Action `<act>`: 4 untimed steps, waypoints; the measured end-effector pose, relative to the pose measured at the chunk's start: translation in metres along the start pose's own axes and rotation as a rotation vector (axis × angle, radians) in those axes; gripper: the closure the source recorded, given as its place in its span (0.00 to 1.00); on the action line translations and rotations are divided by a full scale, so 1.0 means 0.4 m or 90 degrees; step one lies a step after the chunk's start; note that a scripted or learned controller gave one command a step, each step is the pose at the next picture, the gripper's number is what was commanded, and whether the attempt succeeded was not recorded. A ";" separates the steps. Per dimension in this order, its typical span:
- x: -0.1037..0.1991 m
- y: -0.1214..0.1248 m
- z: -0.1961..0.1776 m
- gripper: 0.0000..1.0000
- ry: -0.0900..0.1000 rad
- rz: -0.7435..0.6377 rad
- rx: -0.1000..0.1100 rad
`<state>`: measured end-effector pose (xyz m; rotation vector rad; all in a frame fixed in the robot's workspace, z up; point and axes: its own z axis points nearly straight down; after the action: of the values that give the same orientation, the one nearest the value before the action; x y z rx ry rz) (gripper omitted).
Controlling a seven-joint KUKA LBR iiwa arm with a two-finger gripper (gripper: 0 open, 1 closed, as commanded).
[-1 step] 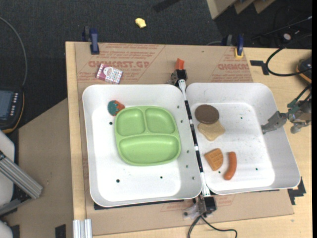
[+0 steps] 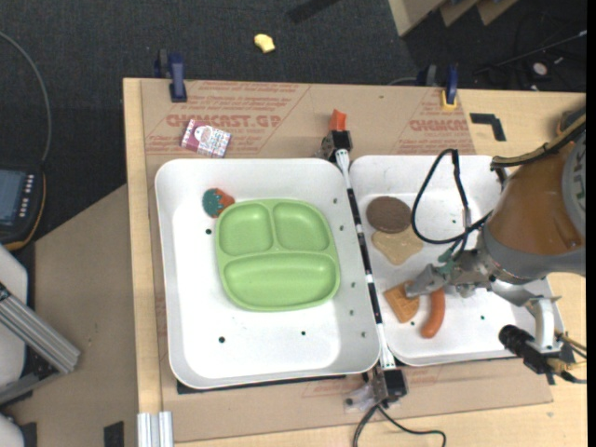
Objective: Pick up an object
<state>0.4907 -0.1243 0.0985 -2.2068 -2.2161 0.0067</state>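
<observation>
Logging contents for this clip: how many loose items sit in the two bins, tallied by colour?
Green: 1, divided plate
Green and red: 1, small ball
Brown: 1, round disc
Beige: 1, flat piece
Orange: 1, wedge
Red-orange: 1, sausage
Total: 6

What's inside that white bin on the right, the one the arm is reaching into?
The right bin holds a brown disc, a beige piece, an orange wedge and a sausage. The arm hides part of the bin.
</observation>
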 end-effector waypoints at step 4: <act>0.014 0.443 0.028 0.00 -0.006 0.001 -0.011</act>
<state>0.6678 -0.1177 0.0850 -2.2218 -2.2269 -0.0027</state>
